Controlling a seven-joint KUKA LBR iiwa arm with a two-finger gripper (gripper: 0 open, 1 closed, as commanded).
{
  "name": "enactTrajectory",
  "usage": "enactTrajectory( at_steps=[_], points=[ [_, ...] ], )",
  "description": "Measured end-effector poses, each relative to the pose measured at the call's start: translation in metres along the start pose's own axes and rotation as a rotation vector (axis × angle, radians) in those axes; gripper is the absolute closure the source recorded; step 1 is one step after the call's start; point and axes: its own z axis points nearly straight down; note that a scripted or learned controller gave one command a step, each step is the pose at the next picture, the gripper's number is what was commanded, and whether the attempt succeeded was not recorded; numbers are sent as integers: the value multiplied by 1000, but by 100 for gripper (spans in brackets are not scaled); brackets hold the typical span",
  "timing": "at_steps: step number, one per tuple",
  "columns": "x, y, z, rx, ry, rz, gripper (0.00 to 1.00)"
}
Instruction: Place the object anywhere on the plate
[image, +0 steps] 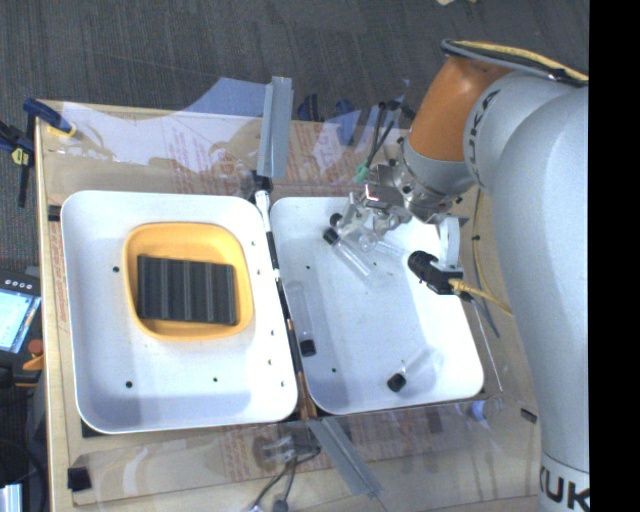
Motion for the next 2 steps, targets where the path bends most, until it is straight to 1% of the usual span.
enactTrajectory(
  at_steps=[1, 2],
  points=[
    [47, -9, -18, 2, -1, -200, 100],
    [47, -9, -18, 2, -1, -200, 0]
  ],
)
